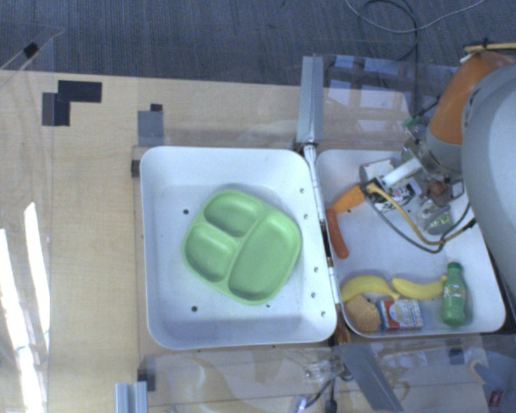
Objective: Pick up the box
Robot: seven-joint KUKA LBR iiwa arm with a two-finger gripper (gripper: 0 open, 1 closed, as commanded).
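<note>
Along the near edge of the right bin (354,167), the box (402,314) (small, red and white, its print too small to be read) is seen lying just beside a brown roundish thing (364,316) at the near left corner. Two bananas (420,287) are laid just behind them, and a green bottle (452,295) is stood near the right edge. In the left bin (168,231), a green divided plate (242,246) is set near the middle. An orange carrot-like thing (337,235) is leant along the right bin's left wall. Farther back, the hand (430,205) is held over the bin's far half, well apart from the box; whether it is apart or together cannot be told. The bin's right edge is hidden by the arm (499,144).
</note>
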